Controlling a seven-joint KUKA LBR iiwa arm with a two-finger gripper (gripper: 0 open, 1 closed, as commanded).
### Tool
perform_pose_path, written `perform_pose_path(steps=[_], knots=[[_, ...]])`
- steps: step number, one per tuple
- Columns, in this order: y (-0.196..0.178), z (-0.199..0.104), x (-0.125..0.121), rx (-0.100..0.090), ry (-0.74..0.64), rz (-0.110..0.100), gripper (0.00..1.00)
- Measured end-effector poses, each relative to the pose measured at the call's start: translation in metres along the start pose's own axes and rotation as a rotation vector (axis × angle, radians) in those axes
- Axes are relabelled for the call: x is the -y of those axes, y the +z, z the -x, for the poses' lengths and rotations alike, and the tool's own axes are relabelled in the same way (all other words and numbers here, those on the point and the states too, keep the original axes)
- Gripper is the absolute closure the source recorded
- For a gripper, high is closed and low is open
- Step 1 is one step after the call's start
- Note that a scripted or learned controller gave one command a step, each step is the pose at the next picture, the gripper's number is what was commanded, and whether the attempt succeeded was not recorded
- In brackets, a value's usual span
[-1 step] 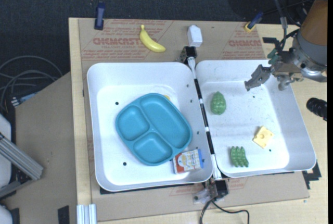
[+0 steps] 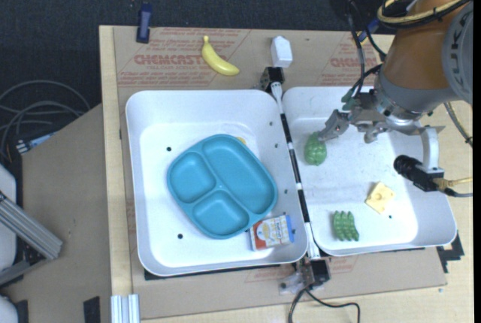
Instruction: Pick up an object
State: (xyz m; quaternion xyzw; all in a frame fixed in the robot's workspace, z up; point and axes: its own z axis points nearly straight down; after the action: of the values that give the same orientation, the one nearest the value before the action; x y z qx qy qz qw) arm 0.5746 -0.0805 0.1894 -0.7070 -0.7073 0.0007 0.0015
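Observation:
The right bin (image 2: 428, 227) holds a round green vegetable-like piece (image 2: 315, 151) by its left wall, a bumpy green piece (image 2: 344, 226) near the front, and a yellow wedge (image 2: 380, 198) to the right. My gripper (image 2: 349, 132) hangs over the bin's back part, open, with nothing between its fingers. Its left fingertip (image 2: 326, 134) sits just above and right of the round green piece. In the left bin (image 2: 143, 126) lie a blue divided plate (image 2: 220, 185) and a small carton (image 2: 272, 231).
A yellow banana (image 2: 218, 58) and a small white block (image 2: 282, 51) lie on the bench behind the bins. A black fitting with cables (image 2: 413, 170) hangs off the arm over the right bin. The wall between the bins runs close to the round green piece.

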Motion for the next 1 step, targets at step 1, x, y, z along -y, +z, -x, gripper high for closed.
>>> perform_pose_path(steps=[1], knots=[[0.1049,0.013,-0.0245,0.001,0.001,0.002,0.0]])
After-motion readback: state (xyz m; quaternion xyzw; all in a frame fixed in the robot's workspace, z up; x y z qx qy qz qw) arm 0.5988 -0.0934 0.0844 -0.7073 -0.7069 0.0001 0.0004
